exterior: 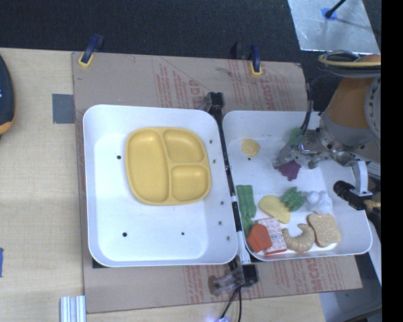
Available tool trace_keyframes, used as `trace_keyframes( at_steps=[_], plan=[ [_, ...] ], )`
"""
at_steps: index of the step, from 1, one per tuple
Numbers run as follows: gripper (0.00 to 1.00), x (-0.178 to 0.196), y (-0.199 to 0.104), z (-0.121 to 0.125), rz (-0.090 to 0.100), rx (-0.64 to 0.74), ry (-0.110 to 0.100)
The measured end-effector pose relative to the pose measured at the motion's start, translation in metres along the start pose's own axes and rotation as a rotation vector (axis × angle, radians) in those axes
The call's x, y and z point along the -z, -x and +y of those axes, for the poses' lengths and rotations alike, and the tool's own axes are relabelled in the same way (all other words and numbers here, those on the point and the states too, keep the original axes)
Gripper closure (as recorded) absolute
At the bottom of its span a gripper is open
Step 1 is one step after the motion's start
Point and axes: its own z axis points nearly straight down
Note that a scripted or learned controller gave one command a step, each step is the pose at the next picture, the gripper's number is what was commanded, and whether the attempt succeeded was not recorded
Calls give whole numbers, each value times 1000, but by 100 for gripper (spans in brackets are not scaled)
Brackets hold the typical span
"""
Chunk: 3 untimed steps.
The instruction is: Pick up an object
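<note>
My tool (296, 158) hangs low in the right bin (268, 121), just above the purple piece (290, 171); I cannot tell its opening

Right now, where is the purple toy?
The purple toy lies in the right bin, upper middle, just below the gripper and above the green piece.

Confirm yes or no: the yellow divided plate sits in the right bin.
No. The yellow divided plate lies in the left bin; the right bin holds the small toy foods.
</note>
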Motion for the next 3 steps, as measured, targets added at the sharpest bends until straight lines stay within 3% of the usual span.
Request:
trace_keyframes(
  at_steps=[1,2,3],
  plan=[
    [100,13,2,3,-3,1,6],
    [0,12,2,3,-3,1,5],
    [0,1,2,51,-1,2,10]
  ],
)
